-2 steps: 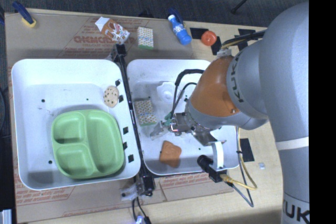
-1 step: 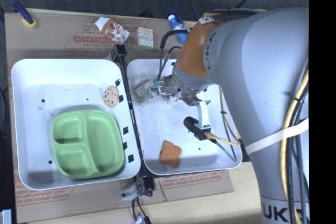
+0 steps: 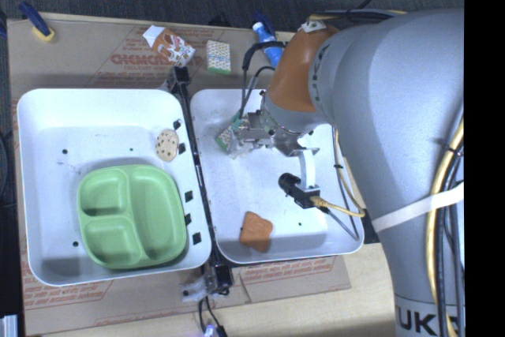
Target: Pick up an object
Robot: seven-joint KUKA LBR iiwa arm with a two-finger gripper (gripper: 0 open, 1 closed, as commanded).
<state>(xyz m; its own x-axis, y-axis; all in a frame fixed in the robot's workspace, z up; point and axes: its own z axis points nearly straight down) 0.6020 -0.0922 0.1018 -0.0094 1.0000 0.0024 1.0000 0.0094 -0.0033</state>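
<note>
- The gripper is down low in the right bin, near the bin's far left part.
- The big grey arm comes in from the right, with an orange band just above the gripper.
- I cannot tell if the gripper is open or shut, because the wrist covers it.
- A small green and white thing sits right at the gripper's left side. It may be touching the gripper, but I cannot tell if it is held.
- An orange-brown chunk that looks like a bit of bread lies on the floor of the same bin, well apart from the gripper, toward the near edge.
- A little black part with a yellow cable hangs off the arm, between the gripper and the orange-brown chunk.
- The left bin sits to the left of the gripper, past the wall between the two bins.
- A round speckled cookie lies in the left bin, near the gripper but across that wall.
- A green plate with three sections lies flat in the left bin, farther from the gripper than the cookie.
- Both bins sit on a bench covered with brown cardboard.
- A blue clip is on the bench behind the gripper, past the far edge of the right bin.
</note>
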